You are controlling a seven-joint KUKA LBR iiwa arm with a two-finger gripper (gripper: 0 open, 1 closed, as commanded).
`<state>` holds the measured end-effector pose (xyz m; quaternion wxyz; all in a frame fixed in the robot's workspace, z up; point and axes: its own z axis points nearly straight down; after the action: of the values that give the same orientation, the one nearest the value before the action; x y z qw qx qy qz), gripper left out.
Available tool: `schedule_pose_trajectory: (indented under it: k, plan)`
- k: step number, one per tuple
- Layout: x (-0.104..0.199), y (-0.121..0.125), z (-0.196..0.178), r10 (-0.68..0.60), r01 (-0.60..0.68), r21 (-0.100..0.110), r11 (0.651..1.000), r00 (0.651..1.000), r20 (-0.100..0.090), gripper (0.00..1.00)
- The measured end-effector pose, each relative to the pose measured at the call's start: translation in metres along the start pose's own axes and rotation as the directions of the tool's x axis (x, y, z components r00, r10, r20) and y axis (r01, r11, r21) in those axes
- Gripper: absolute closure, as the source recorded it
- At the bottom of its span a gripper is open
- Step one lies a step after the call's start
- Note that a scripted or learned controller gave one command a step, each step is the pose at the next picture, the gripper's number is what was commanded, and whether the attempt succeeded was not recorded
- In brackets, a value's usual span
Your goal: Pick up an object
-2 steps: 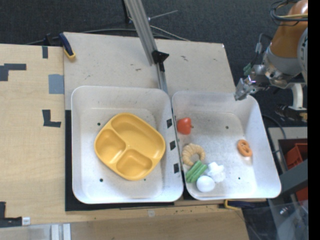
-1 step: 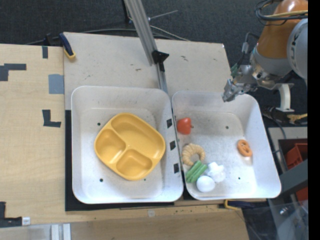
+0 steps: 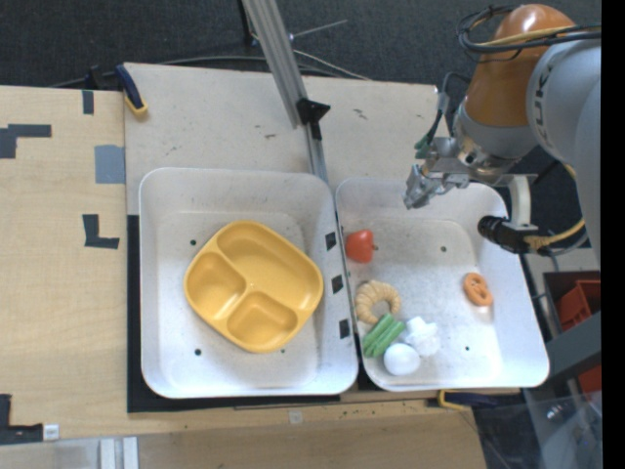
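The gripper (image 3: 418, 194) is hanging over the far edge of the right bin (image 3: 508, 355), at the end of the grey arm (image 3: 547, 86) that is reaching in from the right. Whether it is wide or narrow I cannot tell; nothing is showing between its tips.

All the loose items are lying nearer the camera than the gripper, inside the right bin. A small red tomato-like piece (image 3: 359, 245) is sitting closest, just down and to the left of the gripper, near the wall shared by the 2 bins. Further down from it, a tan ring-shaped pastry (image 3: 377, 299) is resting on the bin floor, and a green bean-like piece (image 3: 383, 334) is lying touching its near side. A white lumpy piece (image 3: 424, 335) is sitting just beside the green one, and a white egg-shaped item (image 3: 400, 360) is lying at the near end of that cluster. A small orange pretzel-like piece (image 3: 477, 288) is lying apart from the others, down and to the right of the gripper.

Well to the left of the gripper, the left bin (image 3: 166, 262) is holding a yellow divided plate (image 3: 254, 283) with 3 compartments, lying flat.
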<state>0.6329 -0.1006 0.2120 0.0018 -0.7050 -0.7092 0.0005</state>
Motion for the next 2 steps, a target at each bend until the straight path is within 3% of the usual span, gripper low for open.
schedule_pose_trajectory:
  k: [2]
  plan:
    - [0.118, -0.031, 0.007, -0.002, 0.002, 0.001, 1.000, 1.000, 0.000, 1.00]
